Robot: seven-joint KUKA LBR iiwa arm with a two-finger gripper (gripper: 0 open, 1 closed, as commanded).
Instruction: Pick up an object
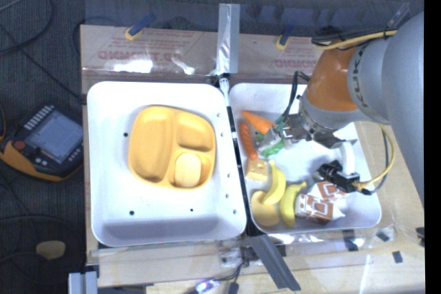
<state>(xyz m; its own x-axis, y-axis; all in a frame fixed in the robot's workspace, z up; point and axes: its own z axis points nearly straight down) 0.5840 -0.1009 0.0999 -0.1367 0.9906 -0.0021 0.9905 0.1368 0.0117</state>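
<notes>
My arm comes in from the right and bends down over the right bin. My pincer sits low in that bin, right by the green stem of a toy carrot. I cannot tell how my pincer is set. Just below it lie a second thin carrot, yellow bananas and a small brown and white carton. The left bin has a yellow tray with a pale round thing in one part.
</notes>
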